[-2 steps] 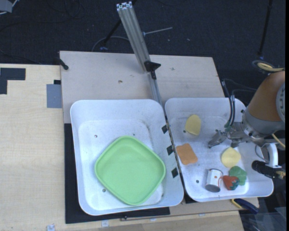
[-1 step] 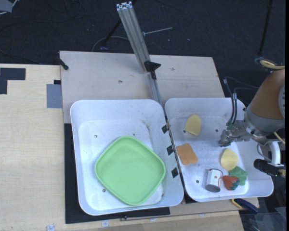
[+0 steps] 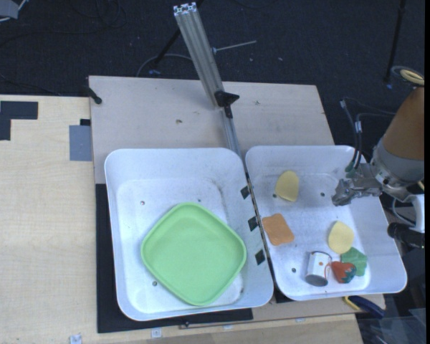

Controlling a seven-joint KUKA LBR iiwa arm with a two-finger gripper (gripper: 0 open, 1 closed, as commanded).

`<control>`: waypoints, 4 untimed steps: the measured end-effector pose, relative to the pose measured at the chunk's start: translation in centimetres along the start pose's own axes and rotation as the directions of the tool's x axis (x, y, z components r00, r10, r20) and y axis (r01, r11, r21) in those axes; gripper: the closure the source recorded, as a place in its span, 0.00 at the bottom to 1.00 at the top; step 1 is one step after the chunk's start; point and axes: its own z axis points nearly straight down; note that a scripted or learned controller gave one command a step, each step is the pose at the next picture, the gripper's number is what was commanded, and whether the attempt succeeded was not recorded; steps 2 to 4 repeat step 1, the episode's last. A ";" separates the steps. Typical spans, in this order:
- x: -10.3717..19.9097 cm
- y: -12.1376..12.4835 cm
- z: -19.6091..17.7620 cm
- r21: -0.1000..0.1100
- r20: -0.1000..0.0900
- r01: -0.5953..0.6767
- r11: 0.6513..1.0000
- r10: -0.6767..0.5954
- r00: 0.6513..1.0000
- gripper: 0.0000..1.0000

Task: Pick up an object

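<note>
Green plate (image 3: 193,254) in left bin (image 3: 122,170); fingers (image 3: 342,196) over right bin (image 3: 322,152).

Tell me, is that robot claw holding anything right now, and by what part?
Nothing is held, as far as the view shows. The gripper hangs over the right bin with no object between its fingers; the nearest yellow piece lies apart from it.

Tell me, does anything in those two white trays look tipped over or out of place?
One thing: the small white can in the right bin lies on its side, open end facing the near rim, beside a red and green toy. The green plate in the left bin sits flat.
</note>
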 end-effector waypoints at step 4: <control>-0.9 0.0 -5.8 -0.001 0.001 0.000 1.000 0.000 1.000 1.00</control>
